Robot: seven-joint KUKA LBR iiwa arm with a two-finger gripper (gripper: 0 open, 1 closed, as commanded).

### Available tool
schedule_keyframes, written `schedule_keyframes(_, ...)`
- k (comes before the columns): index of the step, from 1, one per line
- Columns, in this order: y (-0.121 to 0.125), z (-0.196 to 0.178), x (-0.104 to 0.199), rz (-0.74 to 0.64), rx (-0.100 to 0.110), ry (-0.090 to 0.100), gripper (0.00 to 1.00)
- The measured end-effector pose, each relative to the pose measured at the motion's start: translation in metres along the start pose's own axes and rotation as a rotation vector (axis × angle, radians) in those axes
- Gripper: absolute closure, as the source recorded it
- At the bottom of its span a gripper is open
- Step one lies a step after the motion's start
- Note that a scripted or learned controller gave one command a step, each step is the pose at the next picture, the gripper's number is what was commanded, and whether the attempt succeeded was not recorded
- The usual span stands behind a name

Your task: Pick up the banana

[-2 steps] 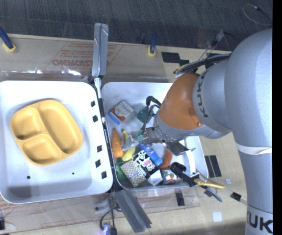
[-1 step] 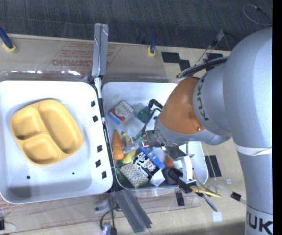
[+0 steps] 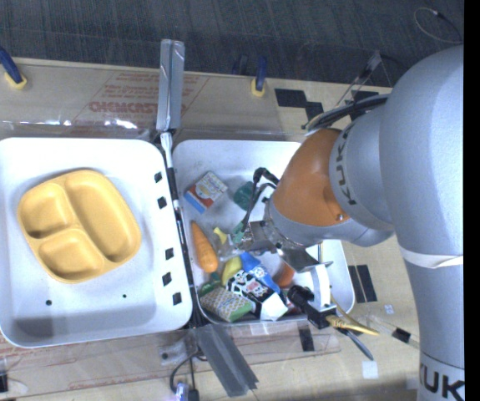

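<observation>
The banana [image 3: 229,266] shows as a small yellow piece in the cluttered middle of the right bin [image 3: 223,150], partly covered by other items. Another yellow bit lies just above it, next to an orange carrot [image 3: 204,247]. My gripper [image 3: 245,238] reaches down from the orange-banded wrist into the pile, right beside and slightly above the banana. The wrist and arm hide most of the gripper, and I cannot make out whether anything sits in it.
The right bin also holds a small box [image 3: 206,189], a teal item [image 3: 245,195], a black-and-white patterned object [image 3: 249,284], a green block [image 3: 227,305] and a blue piece [image 3: 253,265]. A yellow divided tray [image 3: 77,224] lies in the left bin [image 3: 22,307].
</observation>
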State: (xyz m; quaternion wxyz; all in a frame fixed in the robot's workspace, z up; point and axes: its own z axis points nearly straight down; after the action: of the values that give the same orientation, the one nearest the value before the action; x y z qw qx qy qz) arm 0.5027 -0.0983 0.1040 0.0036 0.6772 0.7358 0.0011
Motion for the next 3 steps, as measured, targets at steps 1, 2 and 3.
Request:
schedule_keyframes(1, -0.016, -0.116, 0.047, -0.056, 0.008, 0.005, 1.0)
schedule_keyframes(2, -0.013, -0.138, 0.148, -0.175, 0.007, 0.005, 1.0)
schedule_keyframes(3, 0.007, -0.201, 0.273, -0.121, 0.009, 0.004, 1.0)
